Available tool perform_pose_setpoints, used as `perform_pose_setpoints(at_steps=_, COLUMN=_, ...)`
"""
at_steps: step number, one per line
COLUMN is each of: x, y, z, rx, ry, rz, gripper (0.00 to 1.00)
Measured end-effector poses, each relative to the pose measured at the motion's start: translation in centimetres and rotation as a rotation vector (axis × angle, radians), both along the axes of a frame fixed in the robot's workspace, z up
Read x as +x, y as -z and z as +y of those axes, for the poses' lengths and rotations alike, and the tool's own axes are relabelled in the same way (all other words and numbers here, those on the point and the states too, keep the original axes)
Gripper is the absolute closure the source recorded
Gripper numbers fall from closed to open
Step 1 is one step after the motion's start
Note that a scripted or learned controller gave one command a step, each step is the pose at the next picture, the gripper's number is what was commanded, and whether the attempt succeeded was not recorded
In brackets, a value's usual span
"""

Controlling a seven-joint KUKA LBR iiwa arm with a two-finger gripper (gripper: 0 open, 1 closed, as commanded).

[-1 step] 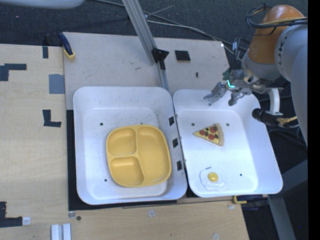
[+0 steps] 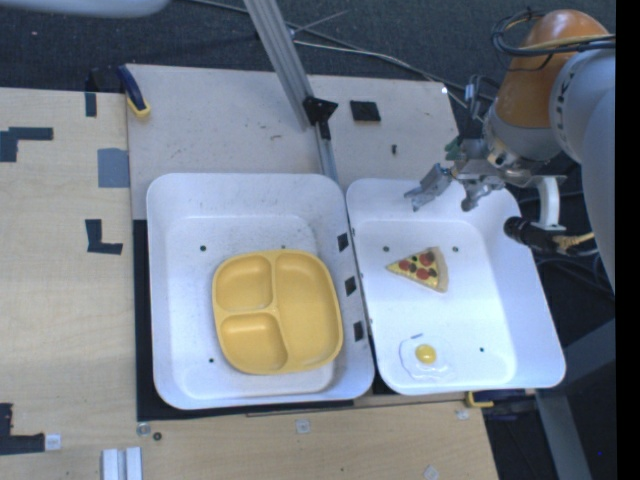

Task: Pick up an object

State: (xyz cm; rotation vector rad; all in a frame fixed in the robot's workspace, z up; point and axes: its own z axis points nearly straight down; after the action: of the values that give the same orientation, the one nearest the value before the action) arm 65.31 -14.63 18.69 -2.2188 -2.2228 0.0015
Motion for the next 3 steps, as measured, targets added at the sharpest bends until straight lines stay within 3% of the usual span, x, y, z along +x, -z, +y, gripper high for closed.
perform_pose_setpoints(at_steps=2, x=0.0, y=9.9, z=-0.3, rx=-0.001, ry=0.0, rz=0.005, gripper=0.0)
perform_pose_setpoints(at_steps=3, x=0.2, y=8.5, z=-0.3, rx=-0.002, ry=-0.002, rz=0.0, gripper=1.0)
